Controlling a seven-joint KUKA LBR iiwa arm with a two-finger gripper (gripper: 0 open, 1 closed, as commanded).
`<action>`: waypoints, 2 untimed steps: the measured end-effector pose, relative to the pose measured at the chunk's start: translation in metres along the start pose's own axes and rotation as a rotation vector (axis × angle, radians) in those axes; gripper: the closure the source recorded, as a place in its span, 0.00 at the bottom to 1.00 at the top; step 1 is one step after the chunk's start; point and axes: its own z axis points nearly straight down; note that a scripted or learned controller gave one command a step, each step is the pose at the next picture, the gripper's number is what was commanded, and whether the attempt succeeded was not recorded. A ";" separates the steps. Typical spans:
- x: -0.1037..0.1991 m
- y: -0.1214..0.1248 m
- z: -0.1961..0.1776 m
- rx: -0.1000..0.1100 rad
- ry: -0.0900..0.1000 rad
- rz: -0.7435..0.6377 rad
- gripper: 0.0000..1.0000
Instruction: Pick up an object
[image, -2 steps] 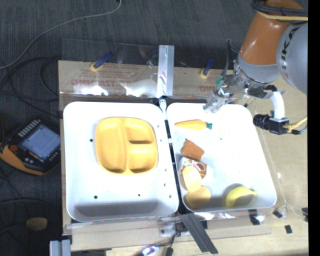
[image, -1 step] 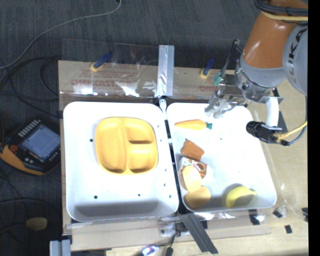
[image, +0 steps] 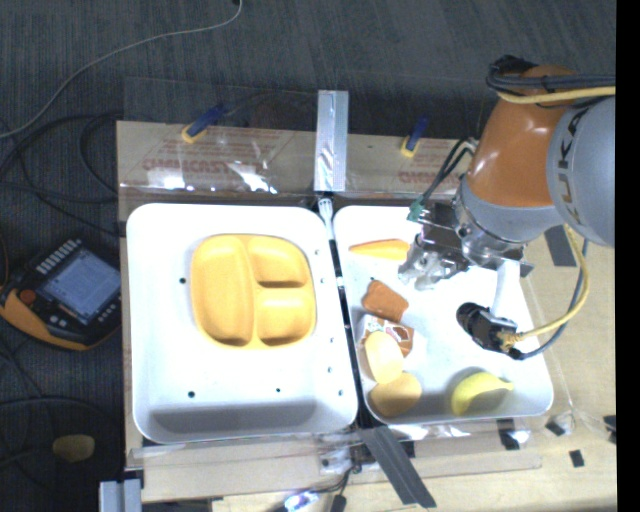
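Observation:
The right bin (image: 520, 395) holds several food toys. An orange cheese-like wedge (image: 378, 248) lies at its far left, a brown bread piece (image: 384, 298) just below it, and a small orange-and-white packet (image: 395, 331) below that. Near the front edge lie a tan potato-shaped piece (image: 388, 375) and a yellow-green fruit (image: 476, 391). My gripper (image: 430, 268) hangs over the upper middle of this bin, to the right of the wedge and the bread. Nothing shows between its fingers.
The left bin (image: 160, 400) carries a yellow divided tray (image: 252, 288). A black cylinder on a yellow cable (image: 486, 328) hangs from the arm over the right bin. A handheld controller (image: 62, 292) lies on the floor at left.

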 end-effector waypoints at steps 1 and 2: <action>-0.032 -0.040 0.074 0.001 -0.002 0.250 1.00; -0.008 0.022 -0.033 -0.003 -0.004 0.375 1.00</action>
